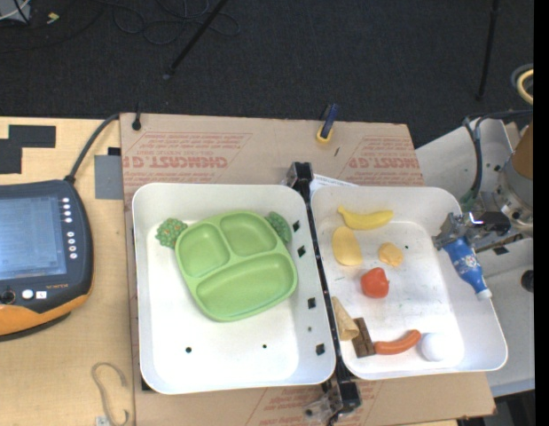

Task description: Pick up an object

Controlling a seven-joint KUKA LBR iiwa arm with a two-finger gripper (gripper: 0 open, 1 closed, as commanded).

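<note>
My gripper (455, 230) hangs over the right rim of the right bin (474, 355), reaching in from the right. A blue tube (463, 264) with a white cap slants down from its fingertips, which appear shut on the tube's upper end. In the right bin lie a yellow banana (364, 217), a pale yellow fruit (347, 247), a small yellow piece (391, 255), a red fruit (374, 282), an orange sausage (398, 343) and a white egg (432, 348).
The left bin (168, 353) bears a green divided plate (237, 264). Brown and tan blocks (352, 328) lie by the divider between the bins. A tablet (30, 247) rests on the bench at far left.
</note>
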